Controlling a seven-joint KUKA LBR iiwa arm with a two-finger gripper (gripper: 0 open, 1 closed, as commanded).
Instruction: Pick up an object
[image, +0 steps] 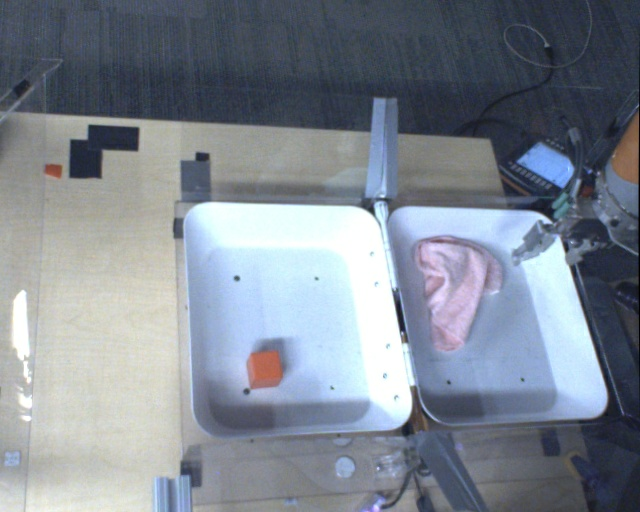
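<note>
Gripper (537, 243) hovering at right bin (575, 320) upper edge, just beside pink cloth (455, 290) — finger spread impossible to tell. Orange block (265, 369) in left bin (210, 300). Risk: pinching only a loose fold — cloth slipping free on lift.

We see two candidates for picking. A small orange block (265, 369) sits flat near the front-left of the left bin (200, 300). A crumpled pink cloth (455, 285) lies loosely heaped in the right bin (580, 390), toward its back-left, touching nothing else.
</note>
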